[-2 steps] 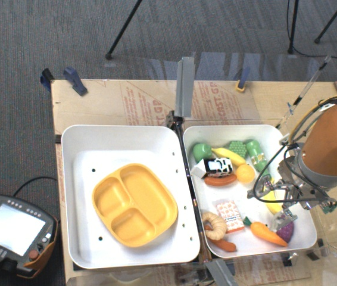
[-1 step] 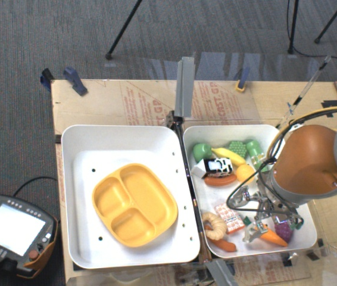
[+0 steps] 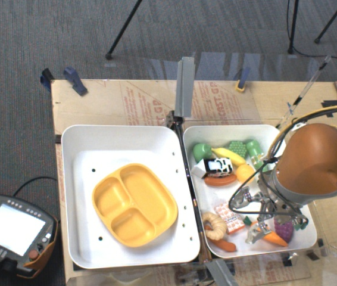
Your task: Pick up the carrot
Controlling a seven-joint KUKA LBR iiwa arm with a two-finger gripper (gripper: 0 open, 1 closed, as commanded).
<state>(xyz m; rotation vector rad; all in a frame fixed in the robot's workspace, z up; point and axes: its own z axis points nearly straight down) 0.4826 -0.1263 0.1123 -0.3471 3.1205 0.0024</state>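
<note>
Here we hang the gripper (image 3: 262,226) low over the right bin (image 3: 309,243), just beside the carrot (image 3: 275,239), ready to grasp; whether the claw is wide or narrow we cannot tell.

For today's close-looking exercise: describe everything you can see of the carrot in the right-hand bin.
The carrot is a small orange toy, plastic by its look, tapering to a point. It lies flat on the floor of the right bin near its front right corner, pointed end toward the corner. A purple toy sits right behind it, seemingly touching. The gripper is low at its blunt end, hiding part of it; whether it has hold of the carrot cannot be told.
</note>
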